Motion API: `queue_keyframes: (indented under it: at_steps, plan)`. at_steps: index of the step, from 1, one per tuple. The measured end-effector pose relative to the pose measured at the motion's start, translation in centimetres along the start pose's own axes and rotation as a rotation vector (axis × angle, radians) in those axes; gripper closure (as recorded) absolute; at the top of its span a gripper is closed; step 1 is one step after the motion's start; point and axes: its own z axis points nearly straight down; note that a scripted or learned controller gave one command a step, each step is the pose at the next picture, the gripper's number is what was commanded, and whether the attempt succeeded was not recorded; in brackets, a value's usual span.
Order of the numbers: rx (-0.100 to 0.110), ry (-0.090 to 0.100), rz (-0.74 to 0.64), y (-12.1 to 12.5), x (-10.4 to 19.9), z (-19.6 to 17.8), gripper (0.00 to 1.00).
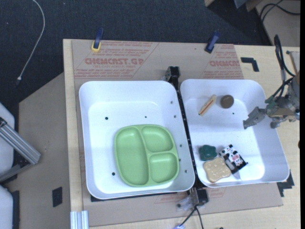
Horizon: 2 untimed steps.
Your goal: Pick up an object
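bins (95, 128): glossy white plastic | tray (145, 154): matt green plastic | bench (152, 56): brown cardboard | floor (71, 8): dark carpet

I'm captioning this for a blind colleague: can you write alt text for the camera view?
Two white bins sit side by side: the left bin holds a green divided plate, the right bin several small objects. The robot's hand is at the right bin's right edge.

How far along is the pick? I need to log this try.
Done: nothing looks lifted. The stick, brown disc, green piece, toast-shaped piece and black-and-white toy lie in the right bin. In hand: the gripper is over that bin's right side. Left: the grasp itself.
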Motion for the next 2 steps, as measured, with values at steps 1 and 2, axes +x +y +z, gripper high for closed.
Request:
queue_keyframes:
  at_steps: [1,2]
  plan:
    - [-0.011,-0.003,-0.004,0.2,0.0,-0.6,0.0]
    - [-0.006,0.0,-0.003,0.0,0.9,4.1,0.0]
